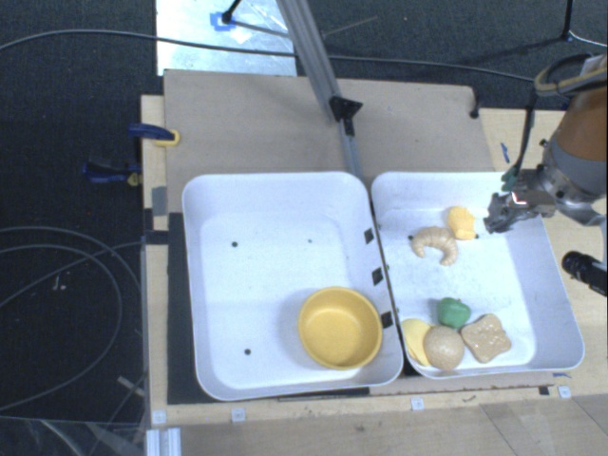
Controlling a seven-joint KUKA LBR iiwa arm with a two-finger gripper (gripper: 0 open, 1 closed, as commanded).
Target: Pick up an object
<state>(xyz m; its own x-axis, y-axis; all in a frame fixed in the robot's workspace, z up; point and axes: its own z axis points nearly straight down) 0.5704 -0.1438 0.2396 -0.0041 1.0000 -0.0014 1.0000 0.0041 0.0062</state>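
I see the gripper [501,213] over the right bin [551,283], at its far right side; I cannot tell how its fingers stand. Just left of it lie a small yellow piece [462,222] and a croissant [435,243]. A yellow bowl [339,326] sits in the left bin [266,217].

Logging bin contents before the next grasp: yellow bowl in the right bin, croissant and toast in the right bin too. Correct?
Not quite. The yellow bowl sits in the left bin, near its front right corner, as the camera view shows. The croissant and toast are in the right bin, as you said.
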